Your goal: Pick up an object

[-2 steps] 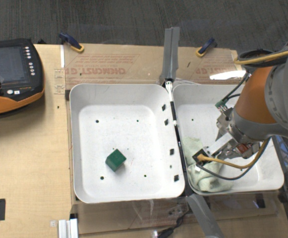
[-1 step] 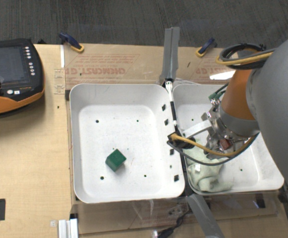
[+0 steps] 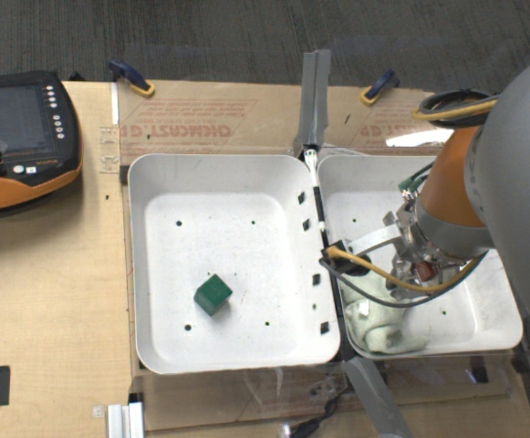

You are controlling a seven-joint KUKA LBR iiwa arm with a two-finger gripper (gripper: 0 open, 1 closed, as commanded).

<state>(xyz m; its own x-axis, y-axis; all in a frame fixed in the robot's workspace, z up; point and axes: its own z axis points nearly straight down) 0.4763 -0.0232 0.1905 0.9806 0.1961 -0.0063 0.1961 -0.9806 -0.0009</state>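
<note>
**Reaching into the right bin, fingers out of sight**

Hanging low over the right shallow white plastic bin [image 3: 483, 331], the grey arm with the orange band [image 3: 452, 190] points its wrist down and leftward. The gripper [image 3: 409, 276] sits among yellow and black cables; how far it is open cannot be told, nor whether it has hold of anything. A pale, whitish object [image 3: 383, 331] lies beneath it near the bin's front-left corner. A small green cube [image 3: 213, 294] rests alone in the left white bin [image 3: 155, 181], well apart from the gripper.

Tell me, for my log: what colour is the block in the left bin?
Green, clearest in the camera view.
</note>
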